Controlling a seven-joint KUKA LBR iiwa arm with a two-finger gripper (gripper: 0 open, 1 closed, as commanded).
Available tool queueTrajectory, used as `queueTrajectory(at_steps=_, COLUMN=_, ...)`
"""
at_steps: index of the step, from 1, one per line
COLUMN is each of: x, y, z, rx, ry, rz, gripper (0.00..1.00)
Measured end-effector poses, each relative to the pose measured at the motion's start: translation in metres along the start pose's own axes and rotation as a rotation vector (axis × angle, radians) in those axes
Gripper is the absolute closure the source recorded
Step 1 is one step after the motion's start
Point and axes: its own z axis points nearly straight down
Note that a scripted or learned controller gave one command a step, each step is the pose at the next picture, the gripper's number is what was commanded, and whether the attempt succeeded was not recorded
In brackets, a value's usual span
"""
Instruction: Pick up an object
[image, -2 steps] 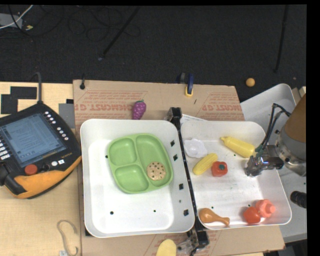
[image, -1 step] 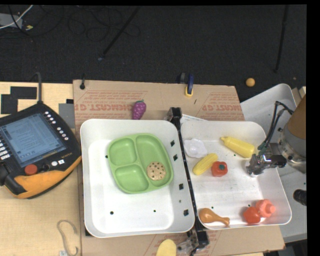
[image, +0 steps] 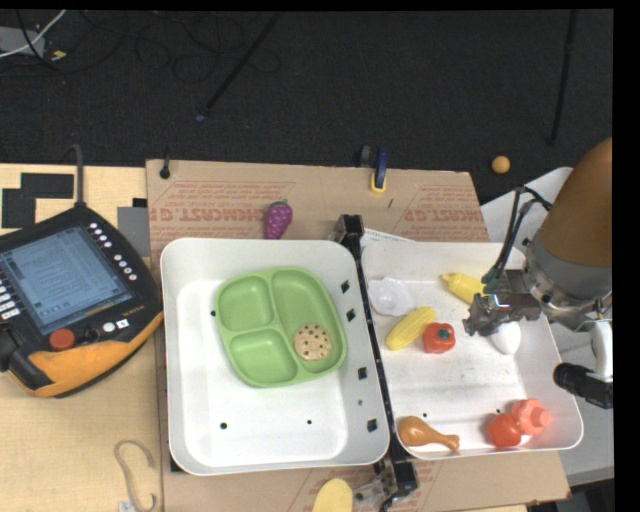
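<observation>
The gripper (image: 490, 318) hangs low in the right bin (image: 540, 420), at about three o'clock in the camera view, just beside a white egg-shaped piece (image: 507, 338) that lies at its five o'clock. From this slanting angle I cannot tell whether the fingers are apart or together, and nothing is visibly clamped between them.

The likeliest target, judging by nearness, is that white piece, or else the red tomato (image: 438, 338) just to the gripper's nine o'clock. To grasp well, the gripper should settle squarely over one item, straddle its middle, and close only once it is low enough. Both are rounded and would probably roll or squirt out from an off-centre pinch.

Crowding is the main risk. The yellow corn cob (image: 410, 327) touches or nearly touches the tomato, and a yellow piece (image: 462, 287) lies near the gripper at eleven o'clock. A clear cup-like thing (image: 389, 296) sits near the bin's ten o'clock corner. At six o'clock lie a chicken drumstick (image: 428, 434) and a red-and-pink piece (image: 518, 424), well apart from the action.

The left bin (image: 200, 400) holds a green divided plate (image: 280, 326) with a cookie (image: 313, 342) in one compartment. A purple toy (image: 278, 218) rests on the bench beyond.
</observation>
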Motion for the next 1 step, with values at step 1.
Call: queueTrajectory(at_steps=1, x=0.0581, y=0.0227, z=0.0010, rx=0.001, ry=0.000, rz=0.000, gripper=1.00)
